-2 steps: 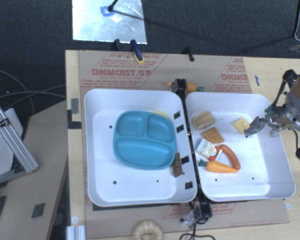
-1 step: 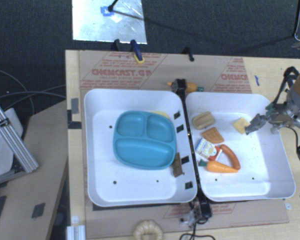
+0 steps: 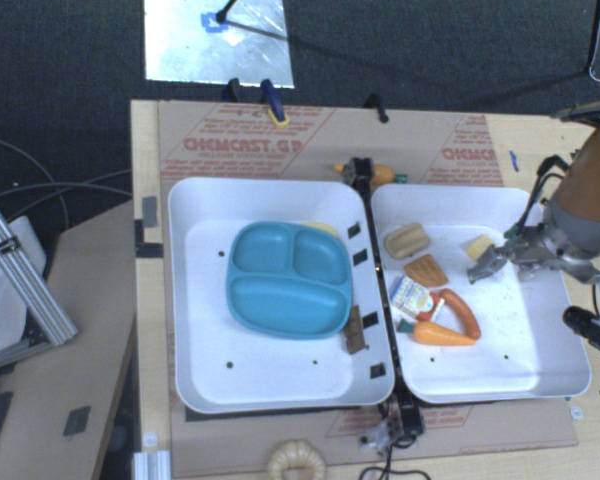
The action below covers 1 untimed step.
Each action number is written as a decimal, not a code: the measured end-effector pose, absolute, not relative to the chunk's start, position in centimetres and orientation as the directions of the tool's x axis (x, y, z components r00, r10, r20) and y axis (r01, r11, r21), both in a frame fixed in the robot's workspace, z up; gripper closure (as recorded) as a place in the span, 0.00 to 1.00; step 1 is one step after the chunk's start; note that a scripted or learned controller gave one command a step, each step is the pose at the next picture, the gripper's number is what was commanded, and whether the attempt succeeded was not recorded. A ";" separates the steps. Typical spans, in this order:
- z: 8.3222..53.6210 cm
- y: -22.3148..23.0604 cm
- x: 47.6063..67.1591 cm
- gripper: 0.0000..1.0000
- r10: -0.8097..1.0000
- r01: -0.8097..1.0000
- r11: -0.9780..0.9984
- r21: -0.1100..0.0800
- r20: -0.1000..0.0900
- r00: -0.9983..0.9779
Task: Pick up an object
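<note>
The right bin (image 3: pixel 540 358) holds several toy foods: a tan bread roll (image 3: pixel 405 238), a brown wedge (image 3: pixel 426 270), a small printed packet (image 3: pixel 411 296), a red sausage (image 3: pixel 461 311), an orange carrot (image 3: pixel 443 335) and a pale yellow block (image 3: pixel 479 245). My gripper (image 3: pixel 485 266) reaches in from the right and hangs low over the bin's middle. It is just below the yellow block and to the right of the brown wedge. I see nothing held in it.
The left bin (image 3: pixel 195 368) carries a blue divided plate (image 3: pixel 288 278), with a yellowish piece (image 3: pixel 326 229) showing at the plate's far edge. A brown piece (image 3: pixel 355 331) lies by the divider between the bins. The arm (image 3: pixel 585 203) covers the right bin's far right corner.
</note>
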<state>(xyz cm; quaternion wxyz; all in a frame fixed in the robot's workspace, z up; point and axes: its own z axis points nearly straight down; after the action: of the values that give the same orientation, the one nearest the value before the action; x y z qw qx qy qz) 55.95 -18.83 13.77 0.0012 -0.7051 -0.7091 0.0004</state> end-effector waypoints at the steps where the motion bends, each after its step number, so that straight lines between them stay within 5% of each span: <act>1: 8.5 -18.8 55.9 0.00 1.000 1.000 0.002 -0.003 0.001 -0.002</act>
<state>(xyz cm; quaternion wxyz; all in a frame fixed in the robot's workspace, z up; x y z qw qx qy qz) 55.94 -18.77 8.54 0.0013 -0.7063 -0.7079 0.0006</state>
